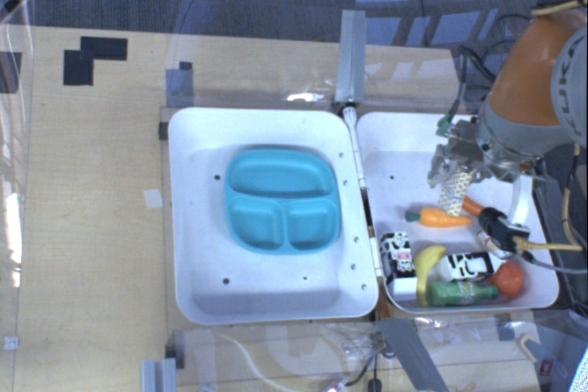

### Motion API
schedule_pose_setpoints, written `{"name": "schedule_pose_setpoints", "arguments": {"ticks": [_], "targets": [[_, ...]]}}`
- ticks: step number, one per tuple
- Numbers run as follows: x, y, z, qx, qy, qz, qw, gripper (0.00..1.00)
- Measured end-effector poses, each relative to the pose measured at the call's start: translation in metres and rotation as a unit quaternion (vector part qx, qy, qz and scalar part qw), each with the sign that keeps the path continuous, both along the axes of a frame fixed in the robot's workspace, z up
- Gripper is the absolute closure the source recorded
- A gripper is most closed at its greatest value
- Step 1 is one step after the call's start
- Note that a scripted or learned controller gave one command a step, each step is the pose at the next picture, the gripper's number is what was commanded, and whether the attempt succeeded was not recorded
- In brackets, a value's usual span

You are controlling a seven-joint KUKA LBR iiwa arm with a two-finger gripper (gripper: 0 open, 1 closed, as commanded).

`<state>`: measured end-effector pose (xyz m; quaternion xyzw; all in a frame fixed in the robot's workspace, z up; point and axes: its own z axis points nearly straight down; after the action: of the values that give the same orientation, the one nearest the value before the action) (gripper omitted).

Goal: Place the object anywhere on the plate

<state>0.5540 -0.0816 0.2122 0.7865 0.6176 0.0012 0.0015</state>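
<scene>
camera view: end effector [452, 184] hovers over the orange plastic carrot [440, 218] at right, finger state i cannot tell. crowded toys risk a missed grasp; blue 3-compartment plate [280, 199] sits centre-left.

Single fixed camera above bench [83, 197], looking down at slant. Far edge of bench and dark carpet at top of frame. Both white bins in full view: left bin [197, 289] near centre, right bin [390, 147] toward right. Arm [542, 78] enters from right. Medium range.
</scene>
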Motion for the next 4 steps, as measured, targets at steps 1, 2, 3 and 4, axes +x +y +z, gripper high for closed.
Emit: {"name": "schedule_pose_setpoints", "arguments": {"ticks": [1,2,3,4], "targets": [[-0.025,0.051,-0.026,0.0003,0.0,0.113,0.9936,1.0],[-0.066,0.014,-0.028,0.0001,0.0,0.079,0.9969,1.0],[-0.046,0.086,-0.027,0.0001,0.0,0.176,0.9844,1.0],[-0.052,0.055,-0.027,-0.0007,-0.001,0.273,0.962,1.0]]}}
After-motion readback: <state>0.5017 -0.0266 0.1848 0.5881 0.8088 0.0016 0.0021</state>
